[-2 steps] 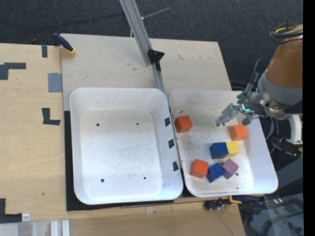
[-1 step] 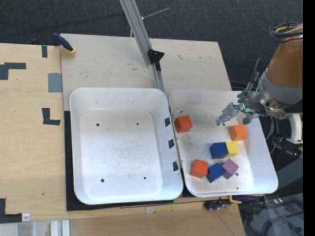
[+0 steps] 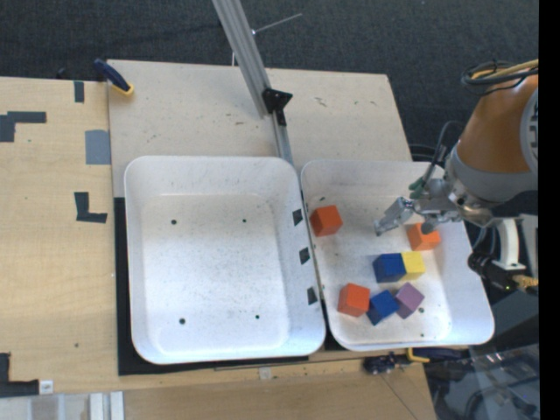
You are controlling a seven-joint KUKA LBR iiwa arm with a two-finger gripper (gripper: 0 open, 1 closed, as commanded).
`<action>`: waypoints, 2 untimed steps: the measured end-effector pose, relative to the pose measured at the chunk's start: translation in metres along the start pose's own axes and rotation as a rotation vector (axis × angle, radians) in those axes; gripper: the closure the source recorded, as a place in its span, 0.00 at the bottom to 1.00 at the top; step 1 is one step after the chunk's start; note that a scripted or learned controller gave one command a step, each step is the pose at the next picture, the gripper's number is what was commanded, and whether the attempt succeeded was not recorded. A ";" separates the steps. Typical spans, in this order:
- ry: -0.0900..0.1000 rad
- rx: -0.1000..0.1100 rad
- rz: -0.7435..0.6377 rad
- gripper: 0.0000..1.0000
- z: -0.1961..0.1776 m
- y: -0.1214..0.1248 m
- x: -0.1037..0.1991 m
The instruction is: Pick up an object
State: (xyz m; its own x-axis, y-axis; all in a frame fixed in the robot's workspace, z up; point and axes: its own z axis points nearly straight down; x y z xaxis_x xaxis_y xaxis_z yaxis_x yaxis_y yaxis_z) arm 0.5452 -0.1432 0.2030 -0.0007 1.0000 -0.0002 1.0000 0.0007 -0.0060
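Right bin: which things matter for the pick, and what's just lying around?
Job:
hand
orange blocks
blue blocks
yellow block
purple block
right bin

Lying about:
left bin
metal pole
blue-yellow tool

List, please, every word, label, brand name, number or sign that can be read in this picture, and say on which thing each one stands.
No readable text anywhere in the camera view.
The blocks in the right bin have plain faces with no print.
The grey and dark tape pieces on the bench are blank shapes, not letters.
The dark marks on the wall between the bins are too small to read as anything.
The arm bears no legible brand.
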 end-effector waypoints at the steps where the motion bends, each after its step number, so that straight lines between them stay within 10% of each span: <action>1: 0.000 0.001 0.001 0.00 0.051 -0.005 -0.009; 2: 0.001 0.001 0.000 0.00 0.106 -0.006 -0.008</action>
State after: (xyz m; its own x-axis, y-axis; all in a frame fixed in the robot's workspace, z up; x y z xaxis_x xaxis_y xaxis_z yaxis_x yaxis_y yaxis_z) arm 0.5386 -0.1513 0.0976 -0.0010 1.0000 0.0006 1.0000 0.0010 -0.0069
